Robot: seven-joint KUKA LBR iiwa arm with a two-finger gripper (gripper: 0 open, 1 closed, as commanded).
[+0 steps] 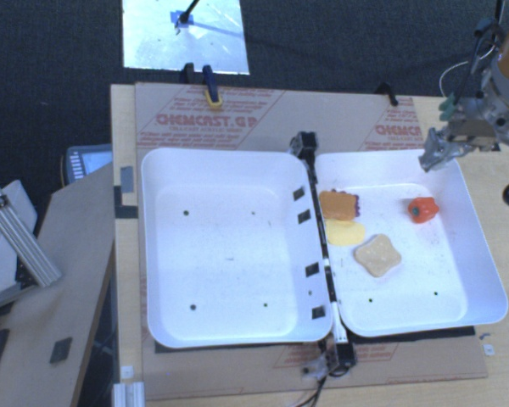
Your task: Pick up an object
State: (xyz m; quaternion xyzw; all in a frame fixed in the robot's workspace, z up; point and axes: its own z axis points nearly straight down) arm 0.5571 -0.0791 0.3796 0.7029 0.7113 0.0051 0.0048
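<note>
Two shallow white bins sit side by side on the tabletop point(237, 108), which is covered by a sheet of printed cardboard. The left bin point(229, 244) and the right bin point(458, 303) meet along a central seam held by small black clips.

The right bin holds four small things. An orange-red toy pepper point(422, 210) lies toward the bin's far right part, well apart from the others. Near the seam, an orange block with a purple edge point(338, 205) rests at the back of a cluster; a flat pale yellow piece point(346, 233) lies just in front of it, touching or nearly touching. A tan toast-shaped piece point(377, 255) sits just beside the yellow piece, toward the near side.

The gripper point(434, 155) hangs over the far right corner of the right bin, above its rim and behind the toy pepper, with nothing between its fingers. Whether the fingers are spread or pressed together I cannot tell; they blur into one grey shape.

Beyond the tabletop, a shiny metal plate point(185, 24) lies on the dark floor.
</note>
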